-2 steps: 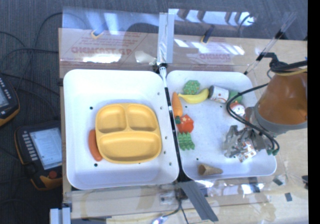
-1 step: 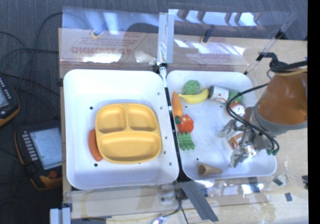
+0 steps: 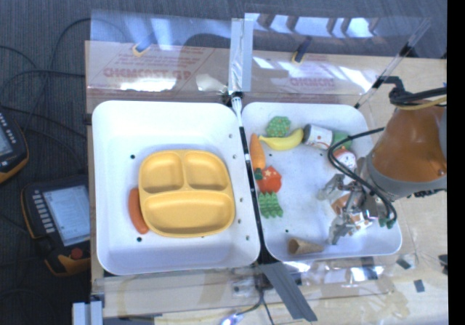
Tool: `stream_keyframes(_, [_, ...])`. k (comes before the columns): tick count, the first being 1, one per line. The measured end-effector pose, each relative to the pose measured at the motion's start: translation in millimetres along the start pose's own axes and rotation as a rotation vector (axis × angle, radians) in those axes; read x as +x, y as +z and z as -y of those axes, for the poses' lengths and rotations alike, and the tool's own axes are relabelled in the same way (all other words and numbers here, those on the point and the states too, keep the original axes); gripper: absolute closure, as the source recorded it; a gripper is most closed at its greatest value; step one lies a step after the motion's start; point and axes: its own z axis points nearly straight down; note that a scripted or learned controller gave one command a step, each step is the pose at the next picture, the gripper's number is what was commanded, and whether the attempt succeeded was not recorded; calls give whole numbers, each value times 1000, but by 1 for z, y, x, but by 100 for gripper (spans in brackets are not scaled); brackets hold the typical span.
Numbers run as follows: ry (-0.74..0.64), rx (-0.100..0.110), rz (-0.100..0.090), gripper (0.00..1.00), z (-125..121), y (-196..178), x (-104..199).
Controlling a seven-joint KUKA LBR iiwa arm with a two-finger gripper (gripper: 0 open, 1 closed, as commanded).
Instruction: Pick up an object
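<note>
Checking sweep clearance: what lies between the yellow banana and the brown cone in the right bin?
Bare white bin floor between yellow banana and brown cone.

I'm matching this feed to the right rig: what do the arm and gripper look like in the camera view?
The arm shows a broad orange band above a grey wrist section. Black cables loop beside the wrist. The gripper is a bare-metal assembly of silvery linkages and thin fingers, with small orange and green patches among the metal parts.

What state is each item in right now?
Yellow tray: flat in left bin, compartments bare.
Sausage: lying beside the tray.
Banana: lying in right bin.
Carrot: lying by the divider.
Cone: on its side.
Gripper: low in right bin.
</note>
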Motion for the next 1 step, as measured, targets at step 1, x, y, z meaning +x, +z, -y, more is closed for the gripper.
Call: stream_keyframes(1, [0,4,8,100,0,-11,-3])
